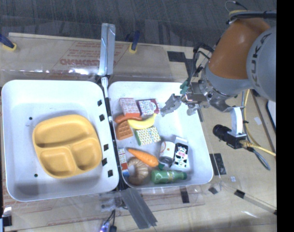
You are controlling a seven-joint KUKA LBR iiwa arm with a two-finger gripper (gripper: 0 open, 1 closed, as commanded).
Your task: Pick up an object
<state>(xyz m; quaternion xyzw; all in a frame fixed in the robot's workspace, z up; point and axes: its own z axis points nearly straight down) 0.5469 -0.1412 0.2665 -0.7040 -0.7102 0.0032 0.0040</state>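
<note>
**Arm poised over the right bin's upper corner**

Here, the grey arm with its orange band [233, 42] is seen reaching in from three o'clock, its wrist bent down toward the shallow white right-hand bin [197, 134]. The two-finger gripper [179, 105] is held above the bin's one o'clock corner, its fingers spread apart and released, with nothing seen between them. One grey finger [168, 104] is pointed toward nine o'clock, just beside the small red-and-white printed packet [147, 106].

The objects for picking are gathered in the left half of that bin. At its eleven o'clock, a pink-and-red box [128, 106] is lain beside the packet. Below them, a yellow banana [142, 122], an orange waffle-textured block [123, 128] and a green-and-white patterned cube [147, 136] are clustered touching one another. Toward six o'clock, an orange carrot [143, 156], a brown rounded onion-like object [137, 170] and a green bottle lying on its side [169, 176] are found. A white carton with black cow markings [181, 156] is placed at five o'clock, near a small tin [166, 153].

In the shallow white left-hand bin [21, 95], a yellow compartment tray [66, 144] is laid.
</note>
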